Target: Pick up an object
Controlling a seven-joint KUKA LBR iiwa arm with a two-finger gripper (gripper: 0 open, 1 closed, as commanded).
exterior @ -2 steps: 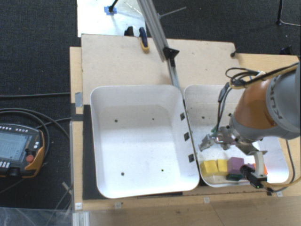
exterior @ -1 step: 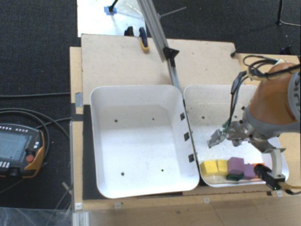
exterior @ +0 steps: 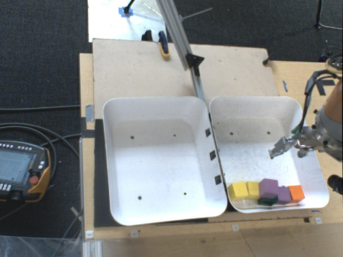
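Several small blocks lie in a row along the front edge of the right bin point(exterior: 252, 116): two yellow blocks point(exterior: 244, 190), a purple block point(exterior: 269, 187), a dark green block point(exterior: 267, 200) and an orange block point(exterior: 296, 193). My gripper point(exterior: 289, 152) hangs over the right side of this bin, above and behind the blocks and apart from them. It is open, and nothing sits between its fingers. The grey arm with its orange band point(exterior: 333, 111) comes in from the right edge.
The left bin point(exterior: 115, 159) stands beside the right one, their walls touching in the middle. A slanted metal pole point(exterior: 177, 28) crosses above the bench at the back. A teach pendant point(exterior: 21, 170) with cables lies on the floor at left.
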